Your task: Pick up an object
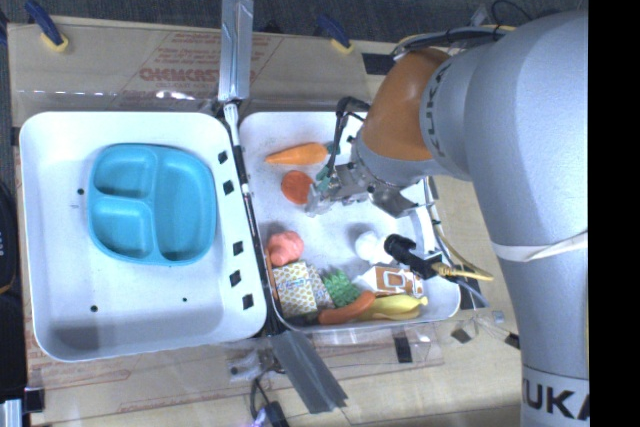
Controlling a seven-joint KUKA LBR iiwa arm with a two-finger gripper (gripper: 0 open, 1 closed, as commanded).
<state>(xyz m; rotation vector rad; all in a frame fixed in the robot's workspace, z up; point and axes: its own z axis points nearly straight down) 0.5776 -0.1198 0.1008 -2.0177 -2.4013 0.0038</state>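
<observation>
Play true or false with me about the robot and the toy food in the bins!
1. The blue plate lies in the left bin. True.
2. The carrot sits on the blue plate. False: it lies in the right bin, near the far edge.
3. The gripper is over the right bin, close to a round red-orange toy. True.
4. The banana is at the far end of the right bin. False: it lies at the near edge, by the other toys.
5. The plate has three sections. True.
</observation>
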